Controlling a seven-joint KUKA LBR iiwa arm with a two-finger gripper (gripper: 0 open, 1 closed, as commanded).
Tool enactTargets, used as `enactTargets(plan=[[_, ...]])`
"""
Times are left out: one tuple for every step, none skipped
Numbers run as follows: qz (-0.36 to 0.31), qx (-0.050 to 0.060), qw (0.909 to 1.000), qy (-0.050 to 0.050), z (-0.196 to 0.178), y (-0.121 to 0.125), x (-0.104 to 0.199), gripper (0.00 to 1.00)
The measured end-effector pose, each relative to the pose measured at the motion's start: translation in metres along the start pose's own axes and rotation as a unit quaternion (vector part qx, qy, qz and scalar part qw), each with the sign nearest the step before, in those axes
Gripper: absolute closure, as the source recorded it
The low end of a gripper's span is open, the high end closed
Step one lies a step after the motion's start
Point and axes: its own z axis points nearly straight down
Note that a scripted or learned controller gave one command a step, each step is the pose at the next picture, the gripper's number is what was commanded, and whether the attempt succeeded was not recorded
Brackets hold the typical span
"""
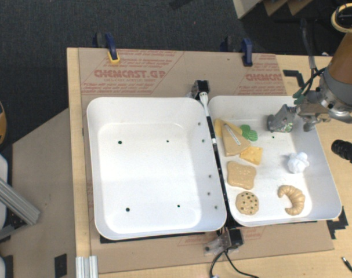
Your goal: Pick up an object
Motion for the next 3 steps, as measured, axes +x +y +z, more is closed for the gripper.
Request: enactTargets(plan=[[-0.002,0.002,1.0000,0.001,0.123,0.036,0.022,0.00],[-0.002,-0.003,1.0000,-0.002,0.144,0.062,0.057,0.00],[0.001,-0.006,1.0000,0.000,0.141,0.049,0.056,0.00]])
